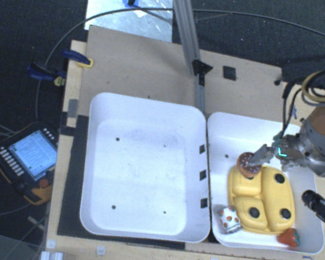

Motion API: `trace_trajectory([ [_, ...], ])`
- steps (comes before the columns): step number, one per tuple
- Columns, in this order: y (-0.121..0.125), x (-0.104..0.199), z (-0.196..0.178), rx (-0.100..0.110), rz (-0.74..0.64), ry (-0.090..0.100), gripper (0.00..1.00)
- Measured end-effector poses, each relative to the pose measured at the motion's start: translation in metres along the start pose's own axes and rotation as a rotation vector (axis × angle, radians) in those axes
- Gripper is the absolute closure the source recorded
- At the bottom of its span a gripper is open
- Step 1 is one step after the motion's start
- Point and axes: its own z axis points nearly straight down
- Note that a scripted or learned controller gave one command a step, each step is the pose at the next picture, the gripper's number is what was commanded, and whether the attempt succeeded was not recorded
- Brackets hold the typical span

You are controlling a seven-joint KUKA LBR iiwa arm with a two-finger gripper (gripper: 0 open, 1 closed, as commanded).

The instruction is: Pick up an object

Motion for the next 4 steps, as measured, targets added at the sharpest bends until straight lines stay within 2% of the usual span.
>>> trace_trajectory([
  [1,0.001,0.000,-0.001,-0.003,0.000,0.000,0.00],
  [2,-0.001,0.002,0.061,0.000,0.003,-0.001,0.00],
  [3,0.001,0.007,0.102,-0.014,0.003,-0.001,0.00],
  [4,0.007,0.008,0.105,-0.026,0.003,-0.001,0.00],
])
